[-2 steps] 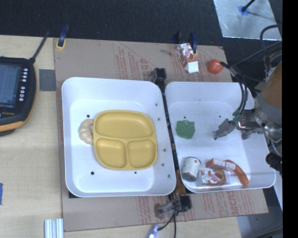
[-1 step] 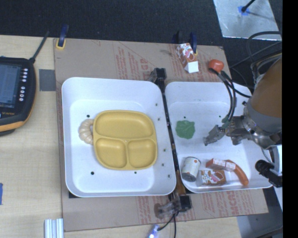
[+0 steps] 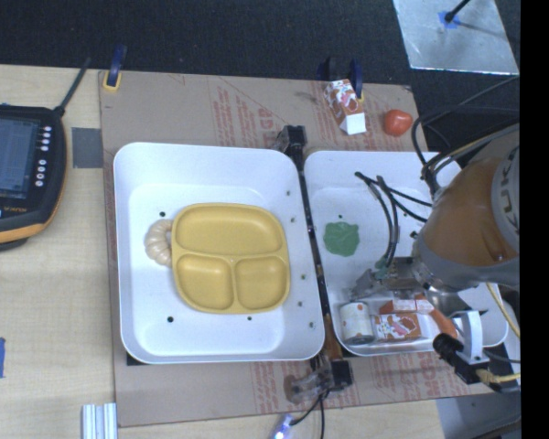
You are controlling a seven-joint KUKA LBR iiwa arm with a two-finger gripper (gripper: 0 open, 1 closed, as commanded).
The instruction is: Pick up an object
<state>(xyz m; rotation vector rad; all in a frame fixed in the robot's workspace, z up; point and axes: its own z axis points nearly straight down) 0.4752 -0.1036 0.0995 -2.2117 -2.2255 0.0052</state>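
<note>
In the left bin (image 3: 137, 245) we see a yellow divided plate (image 3: 230, 256) with a beige piece (image 3: 157, 241) at its left edge. In the right bin (image 3: 348, 174), a green blob (image 3: 341, 238), then a can (image 3: 356, 322) and carton (image 3: 403, 323) beneath our tool (image 3: 391, 280); its opening we cannot tell.

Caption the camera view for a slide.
Arm low over the right bin near a can and carton; yellow tray in the left bin.
</note>
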